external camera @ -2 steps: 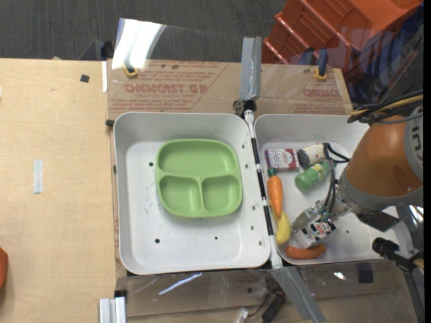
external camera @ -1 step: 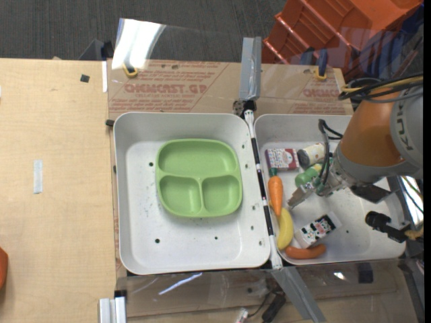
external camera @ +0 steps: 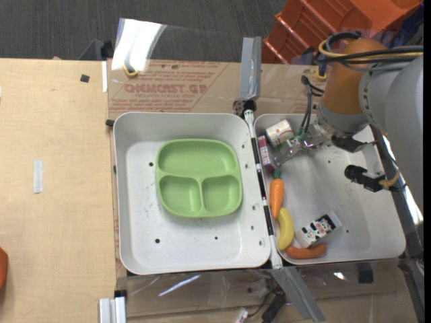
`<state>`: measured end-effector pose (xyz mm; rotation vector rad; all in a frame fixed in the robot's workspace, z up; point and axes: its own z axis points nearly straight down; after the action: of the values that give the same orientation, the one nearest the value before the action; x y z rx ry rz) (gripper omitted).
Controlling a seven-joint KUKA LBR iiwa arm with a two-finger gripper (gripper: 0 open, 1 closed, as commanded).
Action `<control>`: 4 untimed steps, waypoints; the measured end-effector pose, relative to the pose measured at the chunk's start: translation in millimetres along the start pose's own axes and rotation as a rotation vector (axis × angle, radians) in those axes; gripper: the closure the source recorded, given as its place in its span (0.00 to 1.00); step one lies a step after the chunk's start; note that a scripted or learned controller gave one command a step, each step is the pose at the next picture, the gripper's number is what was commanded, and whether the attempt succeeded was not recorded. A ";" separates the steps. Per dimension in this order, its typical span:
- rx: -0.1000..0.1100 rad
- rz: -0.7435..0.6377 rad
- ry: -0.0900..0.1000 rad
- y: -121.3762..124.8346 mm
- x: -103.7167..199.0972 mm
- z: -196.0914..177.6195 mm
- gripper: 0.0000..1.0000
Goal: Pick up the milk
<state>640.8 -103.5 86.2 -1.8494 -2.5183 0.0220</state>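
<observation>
In the right bin [external camera: 377,241], up in its far left corner, my hand [external camera: 291,147] is reaching low toward the wall between the two bins. The grey arm [external camera: 384,106] comes in from the right and bends down there. I think it does this because that corner is where the small boxes sit.

From the camera above the bench [external camera: 47,180], I think the milk [external camera: 278,132] is the little white carton with a pink mark, lying tipped in that far corner. It is just beside my hand, on the far side of it, so close that they may be touching. I cannot tell if the hand is spread or squeezed, because the metal parts blur together. I see nothing held in it that I can be sure of.

A dark purple box [external camera: 264,155] stands against the middle wall, right next to the hand. Nearer to me along that wall lie a carrot [external camera: 276,195], a banana [external camera: 286,229] and a sausage [external camera: 306,251]. A black and white carton [external camera: 318,227] lies near them, well apart from the hand.

The left bin [external camera: 135,200] holds a green plate [external camera: 199,177] with three parts. It sits in the middle, far from my work.

The milk is crowded by the corner walls, so I guess grabbing it will be tricky.
</observation>
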 end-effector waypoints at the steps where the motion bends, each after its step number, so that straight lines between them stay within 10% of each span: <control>1: 0.001 -0.046 0.001 -1.5 -1.4 0.4 0.00; 3: -0.021 0.010 -0.005 -44.2 17.8 -4.3 0.00; 4: 0.022 0.278 0.001 4.3 -10.5 2.4 0.00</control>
<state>648.0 -112.2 83.7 -2.1716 -2.2295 0.0517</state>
